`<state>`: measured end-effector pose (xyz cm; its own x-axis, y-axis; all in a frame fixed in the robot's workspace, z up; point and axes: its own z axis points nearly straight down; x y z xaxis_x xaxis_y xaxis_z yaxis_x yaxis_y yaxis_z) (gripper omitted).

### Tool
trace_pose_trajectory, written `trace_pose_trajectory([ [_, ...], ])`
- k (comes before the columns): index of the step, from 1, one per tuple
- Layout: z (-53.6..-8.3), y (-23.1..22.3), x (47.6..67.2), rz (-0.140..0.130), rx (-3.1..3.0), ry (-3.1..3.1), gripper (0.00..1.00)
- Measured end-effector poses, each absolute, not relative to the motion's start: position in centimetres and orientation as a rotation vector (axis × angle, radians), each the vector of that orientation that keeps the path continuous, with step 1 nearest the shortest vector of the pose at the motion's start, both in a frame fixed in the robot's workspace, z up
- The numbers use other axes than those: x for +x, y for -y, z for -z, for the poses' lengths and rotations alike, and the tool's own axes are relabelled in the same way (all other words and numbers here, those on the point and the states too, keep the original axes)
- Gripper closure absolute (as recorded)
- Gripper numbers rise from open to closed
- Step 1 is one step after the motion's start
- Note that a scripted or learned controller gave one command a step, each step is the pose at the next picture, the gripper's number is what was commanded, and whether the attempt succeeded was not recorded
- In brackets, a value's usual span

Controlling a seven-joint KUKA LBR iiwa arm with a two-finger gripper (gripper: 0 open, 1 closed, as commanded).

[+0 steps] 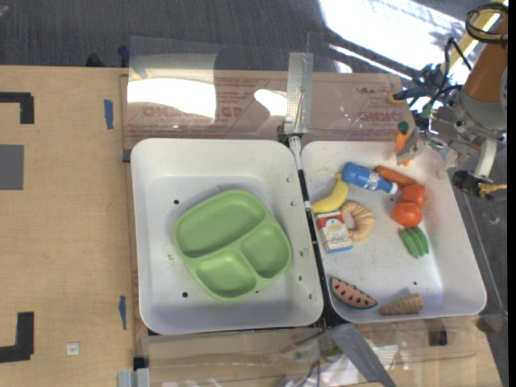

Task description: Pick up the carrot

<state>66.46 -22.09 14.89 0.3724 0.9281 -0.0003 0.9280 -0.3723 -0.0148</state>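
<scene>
Pincer (407, 143) hovering over right bin's (459, 240) far corner, lining up on carrot (395, 176); pincer state unclear, nothing visibly gripped.

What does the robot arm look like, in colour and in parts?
The arm has an orange band above a grey metal wrist. Black cables run beside it, and a yellow-and-black loop sits near its top. The gripper is grey metal, with a small orange part at its tip.
</scene>
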Motion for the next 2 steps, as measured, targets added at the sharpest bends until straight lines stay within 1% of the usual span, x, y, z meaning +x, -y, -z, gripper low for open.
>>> trace_pose_trajectory([
  [1,-8.9,20.2,66.9,0.001,-2.562,1.78,0.0],
  [2,-10.0,20.3,67.0,0.003,-2.57,1.79,1.0],
])
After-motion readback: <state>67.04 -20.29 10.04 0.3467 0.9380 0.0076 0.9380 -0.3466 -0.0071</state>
